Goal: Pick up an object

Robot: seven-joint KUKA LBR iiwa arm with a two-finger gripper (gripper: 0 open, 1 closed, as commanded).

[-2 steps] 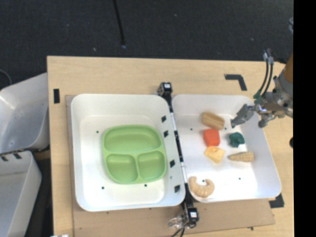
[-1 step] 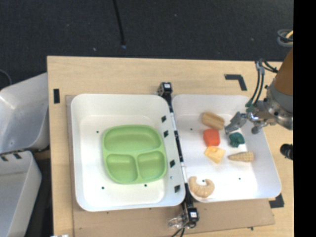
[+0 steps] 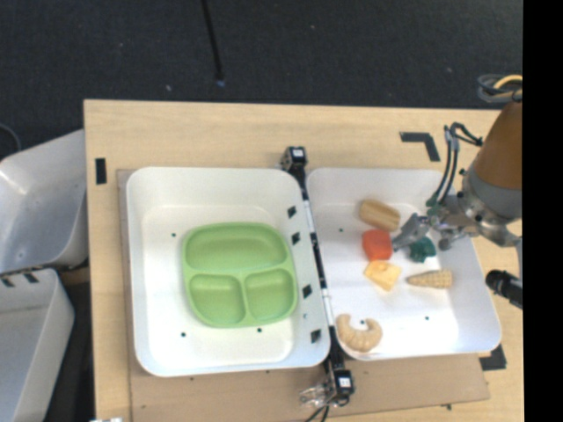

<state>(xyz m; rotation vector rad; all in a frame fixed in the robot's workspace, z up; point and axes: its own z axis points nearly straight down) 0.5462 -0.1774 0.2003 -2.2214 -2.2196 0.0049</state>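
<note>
End effector hovers right over the small teal object, finger state I can't tell. Orange block sits close, so it might get bumped.

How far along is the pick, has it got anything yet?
Done: the gripper is down in the right bin, beside the dark green piece and the red block. In hand: nothing visibly held. Left: grasp and lift; the yellow wedge, cone and other pieces all lie on the bin floor.
</note>
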